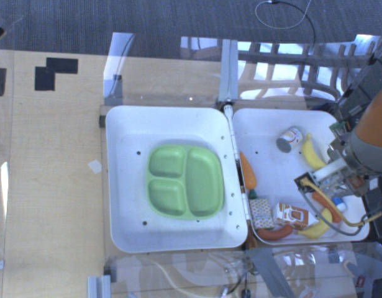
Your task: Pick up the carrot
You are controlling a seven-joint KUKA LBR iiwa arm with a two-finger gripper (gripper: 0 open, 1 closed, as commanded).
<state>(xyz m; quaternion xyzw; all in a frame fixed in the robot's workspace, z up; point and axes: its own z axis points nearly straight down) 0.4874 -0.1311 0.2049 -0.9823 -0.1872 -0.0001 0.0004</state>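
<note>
Orange carrot: a short tapered orange carrot [247, 172] lies in the right bin, hard against that bin's left wall, its length running along the wall, next to the divider between the two bins.
Right bin: a shallow white plastic bin [265, 135] holding the carrot and a loose group of small items.
Left bin: a shallow white plastic bin [125, 166] with a pale green sectioned plastic plate [186, 180] lying flat near its middle; the plate has two small compartments on its left and one long compartment on its right.
Gripper: the two-finger gripper [310, 183] sits low over the right half of the right bin, well apart from the carrot; whether its fingers are spread or pressed together cannot be told from this view, and nothing is seen between them.
Arm: the grey arm with its orange band [371, 126] enters from the right edge, above the bin's right side.
Can: a small silver metal can [289, 139] lies on its side in the upper part of the right bin.
Bananas: one yellow banana [311, 153] lies just right of the can; a second yellow banana [315, 230] lies at the bin's lower edge.
Sausage: a red sausage-shaped piece [274, 232] lies along the lower edge, beside a small orange-and-white carton [292, 215].
Checked packet: a small checked square packet [261, 213] lies below the carrot, near the lower left corner.
Bench: a light wooden bench top [48, 185] spreads to the left of the bins.
</note>
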